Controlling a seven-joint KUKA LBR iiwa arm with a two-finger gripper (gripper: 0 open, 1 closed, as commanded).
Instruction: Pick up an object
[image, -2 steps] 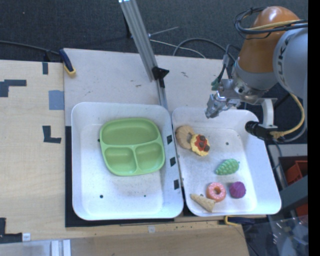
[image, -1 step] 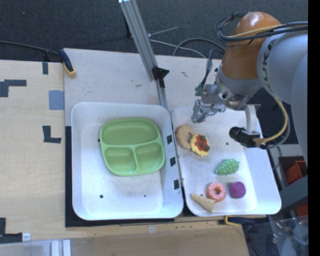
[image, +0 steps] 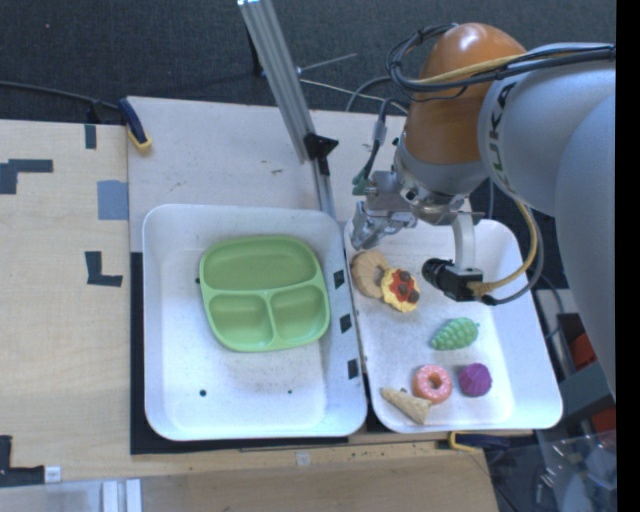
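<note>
Gripper (image: 366, 232) hung over the far left corner of the right bin (image: 520, 400), just above the cookie (image: 368, 272); finger state could not be told from this angle. Beside the cookie lay a pizza slice (image: 401, 289); nearer the camera were a green leafy piece (image: 455, 333), purple item (image: 475, 379), pink donut (image: 433, 381) and wedge (image: 406, 404). A green divided tray (image: 265, 292) sat in the left bin (image: 170, 400), left of the cookie.
</note>
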